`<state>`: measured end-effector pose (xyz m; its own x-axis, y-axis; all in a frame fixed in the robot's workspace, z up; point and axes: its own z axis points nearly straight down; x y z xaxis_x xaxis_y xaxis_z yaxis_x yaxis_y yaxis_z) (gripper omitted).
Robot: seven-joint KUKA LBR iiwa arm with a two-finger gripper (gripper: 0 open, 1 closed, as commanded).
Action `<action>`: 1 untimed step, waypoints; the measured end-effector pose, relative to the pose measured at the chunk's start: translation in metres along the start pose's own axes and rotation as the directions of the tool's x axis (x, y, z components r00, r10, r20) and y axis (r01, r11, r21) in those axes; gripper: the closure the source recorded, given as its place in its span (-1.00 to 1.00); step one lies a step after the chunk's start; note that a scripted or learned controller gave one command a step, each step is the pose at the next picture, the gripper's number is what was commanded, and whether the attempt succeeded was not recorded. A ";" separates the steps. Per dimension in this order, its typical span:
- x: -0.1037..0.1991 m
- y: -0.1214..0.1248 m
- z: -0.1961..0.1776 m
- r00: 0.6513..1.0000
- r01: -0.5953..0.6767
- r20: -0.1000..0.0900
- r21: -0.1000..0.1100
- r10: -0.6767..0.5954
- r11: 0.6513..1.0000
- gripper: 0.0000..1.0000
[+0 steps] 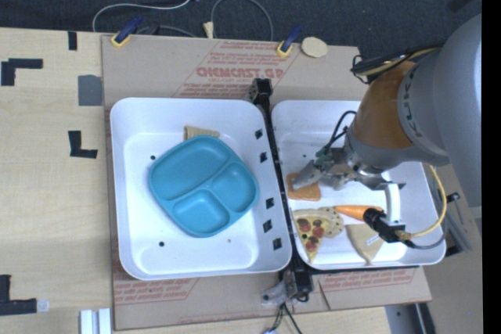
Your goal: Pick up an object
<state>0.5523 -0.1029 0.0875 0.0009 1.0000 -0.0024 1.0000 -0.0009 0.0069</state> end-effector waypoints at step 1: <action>-0.026 0.040 -0.028 1.000 0.002 0.000 0.003 -0.002 1.000 -1.00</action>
<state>0.5924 -0.1292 0.1156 -0.0011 1.0000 -0.0023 1.0000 0.0011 0.0037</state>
